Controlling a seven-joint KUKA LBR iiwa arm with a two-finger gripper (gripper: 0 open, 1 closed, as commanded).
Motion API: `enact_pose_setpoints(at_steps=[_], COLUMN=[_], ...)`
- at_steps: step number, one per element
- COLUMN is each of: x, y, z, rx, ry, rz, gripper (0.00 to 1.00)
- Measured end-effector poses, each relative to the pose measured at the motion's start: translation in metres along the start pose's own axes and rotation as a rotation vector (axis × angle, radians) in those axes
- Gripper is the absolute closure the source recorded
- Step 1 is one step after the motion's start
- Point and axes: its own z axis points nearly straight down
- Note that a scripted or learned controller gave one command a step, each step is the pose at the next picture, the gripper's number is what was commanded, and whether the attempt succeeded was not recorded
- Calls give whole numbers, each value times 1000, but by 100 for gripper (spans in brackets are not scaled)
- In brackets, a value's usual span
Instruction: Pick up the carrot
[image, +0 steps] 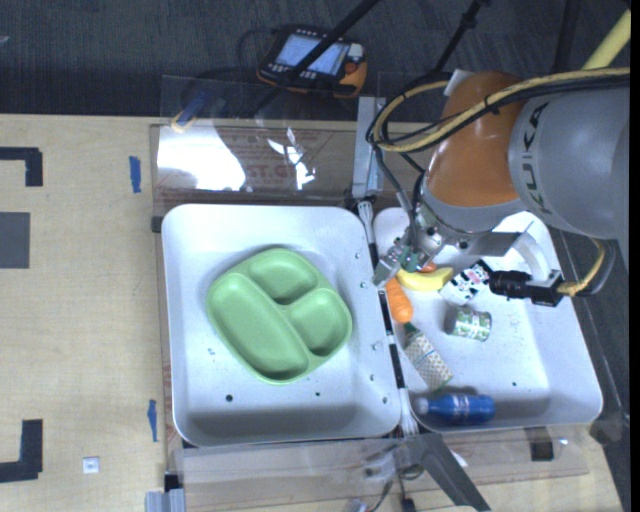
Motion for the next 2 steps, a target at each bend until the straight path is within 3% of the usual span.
enact_pose_setpoints(at_steps=[1,2], x=[-6,23], y=[-21,13], z=[-9,-14], rx=[2,-2], ry=[3,-1], rz=[-42,-386], gripper=[100,100])
